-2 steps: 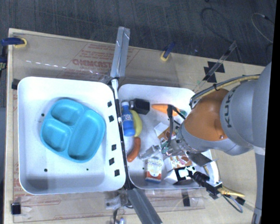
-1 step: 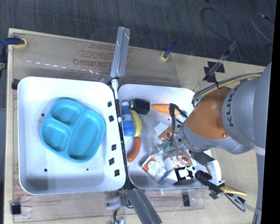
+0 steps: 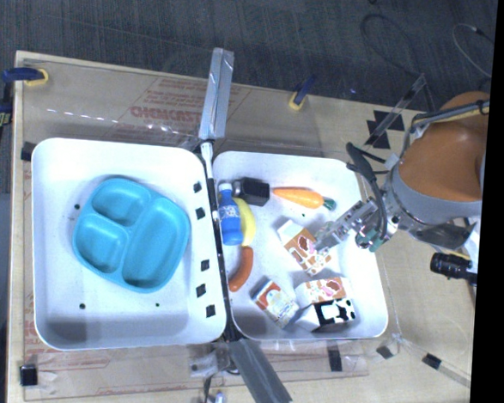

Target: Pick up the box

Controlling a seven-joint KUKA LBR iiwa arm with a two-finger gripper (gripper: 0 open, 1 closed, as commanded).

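Claw (image 3: 334, 234) hangs low over the right bin (image 3: 370, 180), fingertips just beside the box (image 3: 306, 247), at its upper right edge; whether they touch or how wide they stand, I cannot tell; carrot (image 3: 298, 196) above, two small cartons (image 3: 327, 300) below, sausage (image 3: 241, 267) to the left; blue tray (image 3: 132, 232) sits in the left bin (image 3: 56, 167).

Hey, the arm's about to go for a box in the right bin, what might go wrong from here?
The gripper sits at the edge of the orange-and-white box, so a grasp there may slip off its corner. Two more boxes, one small carton and a black-and-white box, lie close below; a push could shove the target into them. The carrot lies just above and might get knocked.
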